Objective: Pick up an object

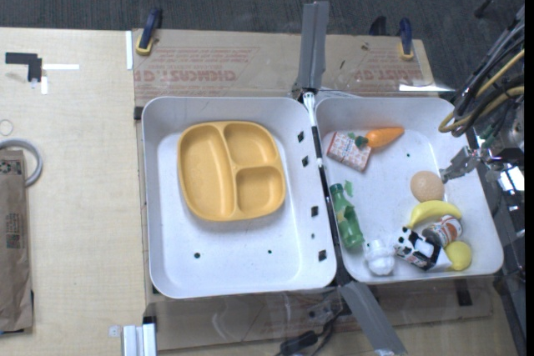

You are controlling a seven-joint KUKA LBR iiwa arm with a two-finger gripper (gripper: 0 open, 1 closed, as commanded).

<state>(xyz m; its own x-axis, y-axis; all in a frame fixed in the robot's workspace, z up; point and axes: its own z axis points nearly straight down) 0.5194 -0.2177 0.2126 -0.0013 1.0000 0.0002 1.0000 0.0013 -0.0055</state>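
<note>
1. Hovering at the right rim of the right bin (392,179), the gripper (460,166) hangs just beside an egg (426,186). Nothing is seen in its grasp, and whether it is wide or narrow cannot be told.
2. The objects for picking all lie in the right bin. A carrot (384,136) and a small box (347,150) touch at the far end. A green bottle (346,217) lies along the left wall.
3. A banana (434,213) sits just below the egg. A can (446,229), a cow toy (417,248), a lemon (459,256) and a white lump (380,261) crowd the near right corner.
4. The left bin (234,254) holds a yellow divided plate (232,171), well apart from the gripper.
5. Cardboard (209,62) lies behind both bins, held by two blue clamps (150,29).
</note>
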